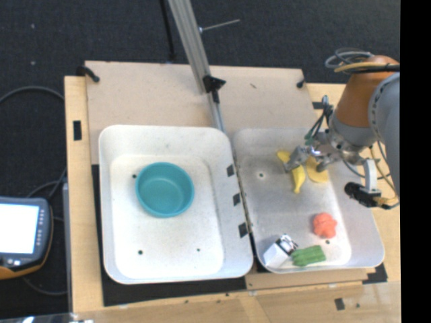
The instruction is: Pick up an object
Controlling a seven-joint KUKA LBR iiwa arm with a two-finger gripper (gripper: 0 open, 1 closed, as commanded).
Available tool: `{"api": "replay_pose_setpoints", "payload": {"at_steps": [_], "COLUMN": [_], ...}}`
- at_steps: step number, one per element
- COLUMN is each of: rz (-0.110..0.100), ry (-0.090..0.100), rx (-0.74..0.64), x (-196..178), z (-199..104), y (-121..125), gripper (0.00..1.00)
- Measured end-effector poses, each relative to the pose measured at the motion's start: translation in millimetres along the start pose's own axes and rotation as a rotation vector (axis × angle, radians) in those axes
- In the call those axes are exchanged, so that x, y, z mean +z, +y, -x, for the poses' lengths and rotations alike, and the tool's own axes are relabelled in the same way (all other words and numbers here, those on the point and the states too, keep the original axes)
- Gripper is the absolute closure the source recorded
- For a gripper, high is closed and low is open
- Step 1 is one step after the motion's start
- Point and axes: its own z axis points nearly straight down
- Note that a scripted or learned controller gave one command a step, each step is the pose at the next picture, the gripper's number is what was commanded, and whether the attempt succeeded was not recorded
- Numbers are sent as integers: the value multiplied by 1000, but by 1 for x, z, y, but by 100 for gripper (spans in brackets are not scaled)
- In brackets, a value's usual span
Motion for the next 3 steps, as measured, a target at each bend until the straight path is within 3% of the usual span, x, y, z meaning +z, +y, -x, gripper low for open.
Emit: {"api": "replay_pose_setpoints", "payload": {"at_steps": [1, 3], "rz": [8, 12], "ry": [-1, 0], "rx": [0, -5], "x": [-15, -138], "z": [1, 15], "y": [2, 7], "gripper": [100, 100]}}
